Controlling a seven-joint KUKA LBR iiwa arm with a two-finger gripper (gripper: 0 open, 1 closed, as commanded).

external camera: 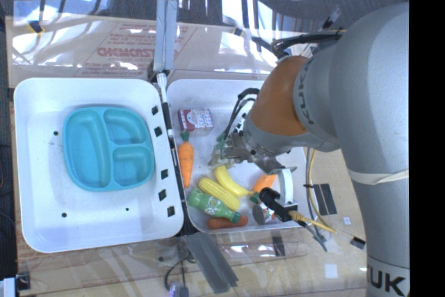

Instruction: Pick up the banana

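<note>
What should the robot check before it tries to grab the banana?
1. Banana in sight in the right bin: ok.
2. Gripper near the banana: ok, it sits just above the banana's upper end.
3. Banana between the fingers: cannot tell, the wrist hides them.
4. Room around the banana: not ok, the corn lies right against it and the green bottle is close by.
5. Carrot out of the way: ok, it lies apart, by the bin's left wall.
</note>
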